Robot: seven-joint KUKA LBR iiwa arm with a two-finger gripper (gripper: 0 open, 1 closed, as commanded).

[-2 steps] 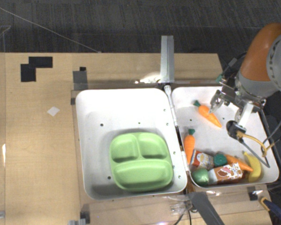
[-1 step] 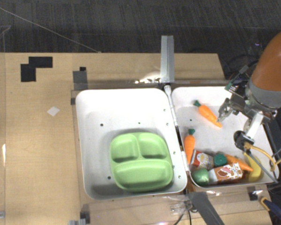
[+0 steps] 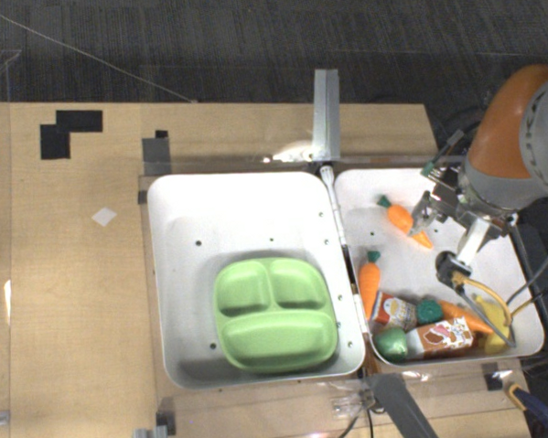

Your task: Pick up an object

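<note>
The gripper (image 3: pixel 431 213) hangs over the upper half of the right bin (image 3: pixel 401 273), at the end of the grey arm (image 3: pixel 518 150) that comes in from the right side with its orange band showing. Whether the gripper is clenched or released cannot be made out from this angle, and nothing can be seen grasped in it. A small carrot (image 3: pixel 398 217) lies on the bin floor just beside the gripper, on its left, with its green top pointing toward the far left corner of that bin; contact between the two cannot be judged. A longer carrot (image 3: pixel 370 288) lies along the left wall of the same bin, green top away from the near edge. Along the near wall sits a cluster of things packed close together: a green ball (image 3: pixel 391 345), an orange and red juice carton (image 3: pixel 442 336) lying on its side, a small packet with a red and white label (image 3: pixel 395 310), and a teal lump (image 3: pixel 429 310). The left bin (image 3: pixel 180 255) holds a green divided plate (image 3: pixel 275 312), resting in its near half.
</note>
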